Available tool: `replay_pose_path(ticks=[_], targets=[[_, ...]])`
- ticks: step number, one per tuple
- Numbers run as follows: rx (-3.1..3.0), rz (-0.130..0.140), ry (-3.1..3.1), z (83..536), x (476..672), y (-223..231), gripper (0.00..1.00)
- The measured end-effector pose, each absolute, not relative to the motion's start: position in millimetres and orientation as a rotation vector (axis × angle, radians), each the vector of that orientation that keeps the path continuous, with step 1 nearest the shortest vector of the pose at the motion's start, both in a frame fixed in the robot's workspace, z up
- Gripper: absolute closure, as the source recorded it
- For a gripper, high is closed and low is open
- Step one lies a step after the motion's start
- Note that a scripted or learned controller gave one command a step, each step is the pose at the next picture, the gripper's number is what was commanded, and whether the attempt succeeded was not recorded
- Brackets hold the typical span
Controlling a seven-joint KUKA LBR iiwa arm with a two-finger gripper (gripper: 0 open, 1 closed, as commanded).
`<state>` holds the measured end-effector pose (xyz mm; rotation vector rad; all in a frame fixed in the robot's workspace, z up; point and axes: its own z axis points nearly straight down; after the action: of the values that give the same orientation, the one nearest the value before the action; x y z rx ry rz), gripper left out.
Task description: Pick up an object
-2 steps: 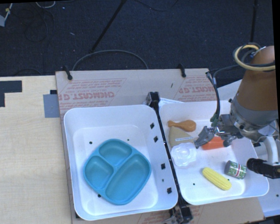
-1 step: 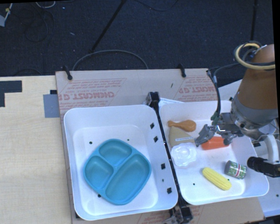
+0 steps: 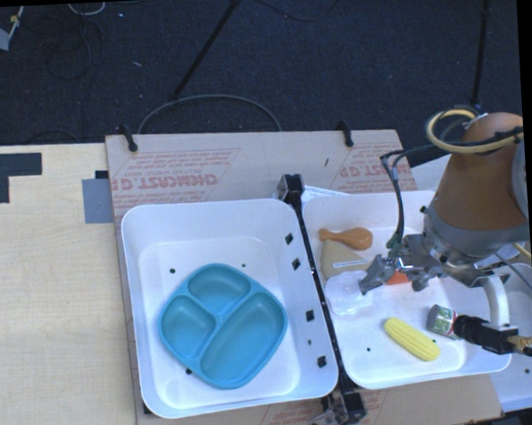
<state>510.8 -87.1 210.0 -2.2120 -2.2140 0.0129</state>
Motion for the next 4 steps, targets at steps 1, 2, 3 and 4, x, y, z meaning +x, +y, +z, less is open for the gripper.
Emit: replay_pose_path(ticks=[1,2,3,4], targets=[[-2.212,0.014,-2.212,143,512.1,-88,0.0],[-2.213,0.011,-2.214,87,510.4,-87,0.0],[-2.22,0.013,-2.203,96,510.6,-89,1.0],[-2.217,0.003,-2.221,153,506.9,-85,1.0]])
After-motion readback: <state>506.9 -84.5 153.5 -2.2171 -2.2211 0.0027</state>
